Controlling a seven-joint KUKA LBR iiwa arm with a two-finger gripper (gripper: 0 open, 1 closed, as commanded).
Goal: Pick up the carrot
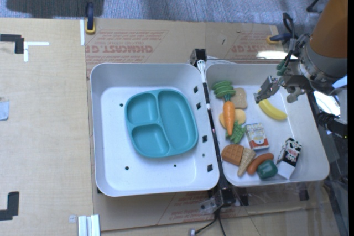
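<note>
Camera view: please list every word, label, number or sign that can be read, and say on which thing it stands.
Red print on the cardboard under the bins: mirrored and upside down, too blurred to read with certainty.
Small carton with orange label, in the right bin: print too small to read.
Cow-patterned carton: no readable text.
Nothing else carries text.

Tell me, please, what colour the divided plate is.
Teal, clearest in the camera view.

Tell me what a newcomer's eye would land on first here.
The teal divided plate sits alone in the left bin. The right bin holds a clutter of toy food, with the orange carrot near its left wall. The end effector hangs over that bin's upper right, just above a banana.
</note>
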